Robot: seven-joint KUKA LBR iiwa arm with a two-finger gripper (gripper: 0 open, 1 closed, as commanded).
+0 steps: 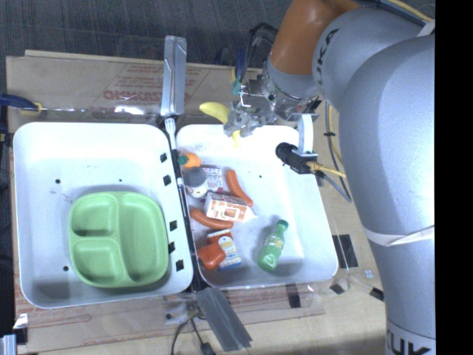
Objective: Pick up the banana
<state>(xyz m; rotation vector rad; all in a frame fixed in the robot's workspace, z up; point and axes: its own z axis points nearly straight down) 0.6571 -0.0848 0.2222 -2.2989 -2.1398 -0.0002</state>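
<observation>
Gripper (pixel 240 124) at far rim of right bin (pixel 314 220), directly beside banana (pixel 214 111); finger state not readable under wrist hardware. Banana: one, yellow, lying at far rim of right bin, right end hidden behind gripper. Bins: two; left bin (pixel 44 198) with one green divided plate (pixel 118 239). Right bin count: one green bottle (pixel 271 246), one orange-and-white carton (pixel 227 210), two sausages (pixel 237 186), several small packets too cluttered to identify.
</observation>
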